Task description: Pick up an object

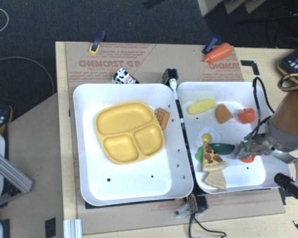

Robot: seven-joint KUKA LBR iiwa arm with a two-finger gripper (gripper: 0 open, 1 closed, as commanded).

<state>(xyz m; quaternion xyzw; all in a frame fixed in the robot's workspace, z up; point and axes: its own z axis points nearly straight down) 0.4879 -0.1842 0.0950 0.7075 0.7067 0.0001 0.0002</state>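
Red object: small red-orange plastic piece (246, 157) in the right white bin (228, 184), mostly hidden under the gripper (247, 150); shape and long axis unreadable.
Gripper: low over that piece; its state cannot be told.
Neighbours: dark green toy vegetable (219, 148) just left, pizza slice toy (212, 157) beyond.
Room: bare floor toward the near right corner.

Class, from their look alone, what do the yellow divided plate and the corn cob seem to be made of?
Yellow divided plate: probably moulded plastic, smooth with a soft sheen and rounded compartment edges.
Corn cob: probably toy plastic, uniformly yellow; its surface texture is too small to tell.
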